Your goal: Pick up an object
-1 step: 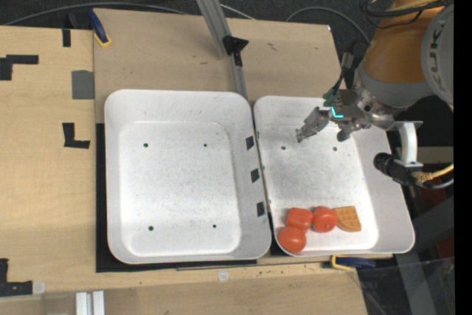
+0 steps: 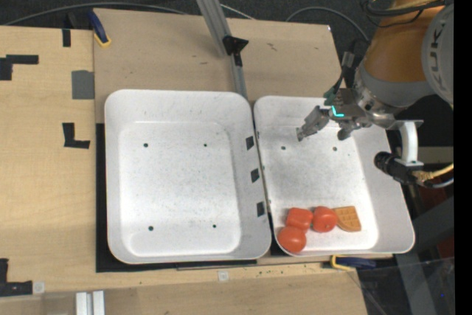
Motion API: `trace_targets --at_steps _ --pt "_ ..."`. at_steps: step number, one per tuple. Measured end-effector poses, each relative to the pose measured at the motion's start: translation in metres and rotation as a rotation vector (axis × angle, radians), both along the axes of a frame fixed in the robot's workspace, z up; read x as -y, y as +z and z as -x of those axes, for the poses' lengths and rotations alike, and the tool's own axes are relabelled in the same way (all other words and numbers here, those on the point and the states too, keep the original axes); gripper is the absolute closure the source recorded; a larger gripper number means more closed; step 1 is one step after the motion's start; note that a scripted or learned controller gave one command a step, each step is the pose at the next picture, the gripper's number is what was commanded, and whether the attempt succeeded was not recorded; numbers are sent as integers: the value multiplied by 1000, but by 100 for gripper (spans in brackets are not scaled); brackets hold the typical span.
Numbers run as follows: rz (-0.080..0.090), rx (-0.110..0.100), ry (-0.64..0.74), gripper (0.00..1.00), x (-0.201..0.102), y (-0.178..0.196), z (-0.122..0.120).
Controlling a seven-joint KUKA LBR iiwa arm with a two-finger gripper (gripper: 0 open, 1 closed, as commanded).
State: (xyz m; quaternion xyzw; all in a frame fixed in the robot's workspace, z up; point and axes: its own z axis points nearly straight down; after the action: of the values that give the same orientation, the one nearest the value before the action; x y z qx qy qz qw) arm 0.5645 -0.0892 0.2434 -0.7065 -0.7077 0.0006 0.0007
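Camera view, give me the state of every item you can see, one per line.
gripper: open, above the right bin's far end, holding nothing
three red objects: clustered, resting at the right bin's near edge
tan object: lying flat beside the red ones
right bin: holds all four objects

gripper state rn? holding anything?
Gripper: open, holding nothing, above the upper part of the right bin; red items lie apart at the bin's lower end.

My end effector (image 2: 324, 127) hangs fingers apart over the right bin (image 2: 310, 173)'s far end, holding nothing; three red tomatoes (image 2: 304, 225) and an orange cracker (image 2: 348, 218) lie at that bin's near edge.
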Motion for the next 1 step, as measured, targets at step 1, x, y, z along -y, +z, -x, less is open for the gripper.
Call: trace_targets --at_steps 1 --pt "1 -4 -1 0 -2 -44 5"
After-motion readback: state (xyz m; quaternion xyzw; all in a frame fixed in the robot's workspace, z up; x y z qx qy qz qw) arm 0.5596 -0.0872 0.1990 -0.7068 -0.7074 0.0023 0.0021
